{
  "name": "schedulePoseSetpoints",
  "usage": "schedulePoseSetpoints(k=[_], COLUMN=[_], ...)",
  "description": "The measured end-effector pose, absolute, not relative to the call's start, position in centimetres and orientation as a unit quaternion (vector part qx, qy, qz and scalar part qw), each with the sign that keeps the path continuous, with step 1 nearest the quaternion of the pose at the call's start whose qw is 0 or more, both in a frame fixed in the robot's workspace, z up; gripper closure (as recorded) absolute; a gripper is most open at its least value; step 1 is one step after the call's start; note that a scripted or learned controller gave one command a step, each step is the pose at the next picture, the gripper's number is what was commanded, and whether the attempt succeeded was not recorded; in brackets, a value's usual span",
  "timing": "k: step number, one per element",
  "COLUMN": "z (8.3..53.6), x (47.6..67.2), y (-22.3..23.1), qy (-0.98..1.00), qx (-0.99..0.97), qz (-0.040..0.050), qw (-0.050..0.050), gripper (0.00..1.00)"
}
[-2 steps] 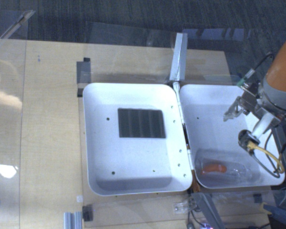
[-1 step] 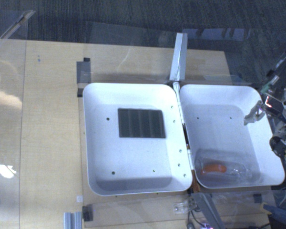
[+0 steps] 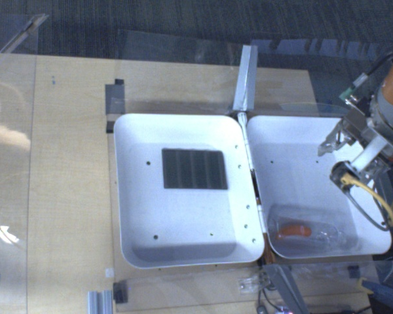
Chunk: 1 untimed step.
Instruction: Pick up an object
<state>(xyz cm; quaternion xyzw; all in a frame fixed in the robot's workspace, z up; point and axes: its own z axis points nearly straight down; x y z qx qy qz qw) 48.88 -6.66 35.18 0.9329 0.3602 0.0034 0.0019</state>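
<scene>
A dark ribbed rectangular pad (image 3: 194, 169) lies flat in the middle of the left bin (image 3: 134, 142). A clear plastic bottle-like item with an orange part (image 3: 306, 231) lies on its side near the front edge of the right bin (image 3: 281, 136). My gripper (image 3: 330, 144) hangs over the right side of the right bin, above and to the right of the clear item and well apart from it. Nothing shows in its grasp.
A yellow cable (image 3: 373, 198) loops from the wrist over the right bin's right wall. A metal divider post (image 3: 245, 84) stands behind the seam between the bins. Clamps and brackets sit at the bench's front edge (image 3: 268, 283).
</scene>
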Motion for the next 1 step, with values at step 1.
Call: schedulePoseSetpoints(k=[1], z=[30.37], x=[48.81], y=[-8.94], qy=[0.514], qx=[0.858], qz=[0.0012], qw=[0.001], gripper=[0.0])
